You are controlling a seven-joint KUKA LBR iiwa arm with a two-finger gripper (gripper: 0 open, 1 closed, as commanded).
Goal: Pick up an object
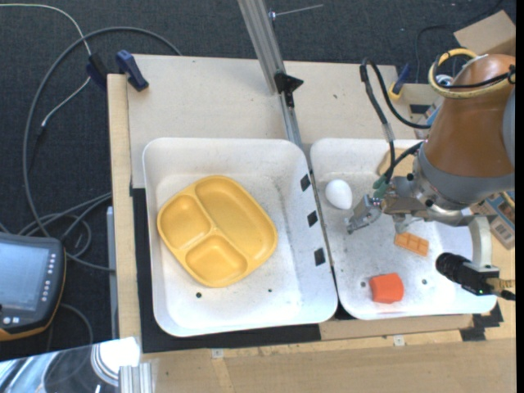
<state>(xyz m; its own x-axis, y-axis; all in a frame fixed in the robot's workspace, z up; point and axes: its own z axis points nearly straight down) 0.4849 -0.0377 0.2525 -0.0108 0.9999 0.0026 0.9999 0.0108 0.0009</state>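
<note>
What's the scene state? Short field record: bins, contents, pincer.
left bin: yellow divided plate
right bin: white egg, orange block, flat orange piece
arm: reaches in from the right, over right bin
pincer: low over right bin, just right of the egg, nothing visibly held
pincer state: cannot tell

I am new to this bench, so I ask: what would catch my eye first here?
The yellow divided plate lies in the left bin. In the right bin lie a white egg, an orange block and a small orange waffle piece, with the pincer beside the egg.
</note>
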